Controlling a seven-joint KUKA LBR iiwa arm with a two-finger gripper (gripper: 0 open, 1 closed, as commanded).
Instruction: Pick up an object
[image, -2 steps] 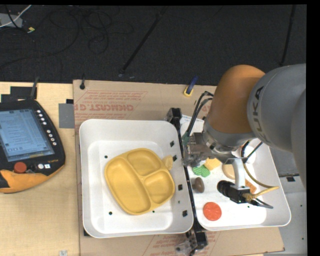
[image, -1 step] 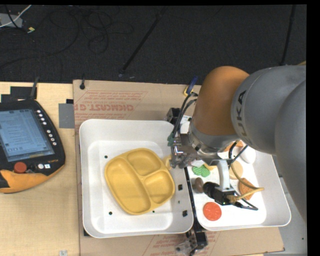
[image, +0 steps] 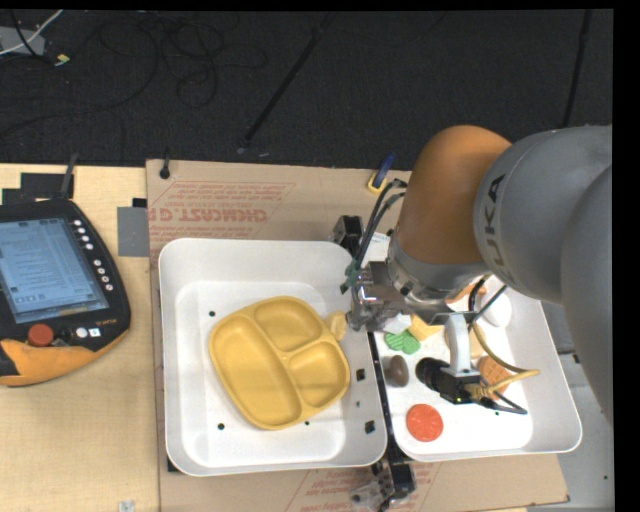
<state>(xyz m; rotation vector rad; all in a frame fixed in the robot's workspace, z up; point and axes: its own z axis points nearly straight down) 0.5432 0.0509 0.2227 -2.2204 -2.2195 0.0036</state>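
Left bin (image: 188, 300): holds one thing, a yellow divided plate (image: 279, 361) with three compartments, lying flat and slightly turned.
Right bin (image: 545, 425): just right of the plate and touching the left bin along their shared wall; it holds several small things.
Green object (image: 403, 341): right of the plate, just past the shared wall.
Brown object (image: 397, 371): right of the plate, just below the green object.
Red disc (image: 425, 422): right of the plate's lower edge, lying flat near the front wall.
Orange cone-shaped object (image: 502, 372): well right of the plate.
End effector (image: 362, 305): at the plate's upper right rim, over the shared wall. The wrist above hides it, so I cannot tell whether it is open or closed, and no object is seen in its grip.
Arm (image: 520, 220): reaches in from the right, above the right bin.
Teach pendant (image: 50, 285): on the table (image: 90, 430), well left of the plate.
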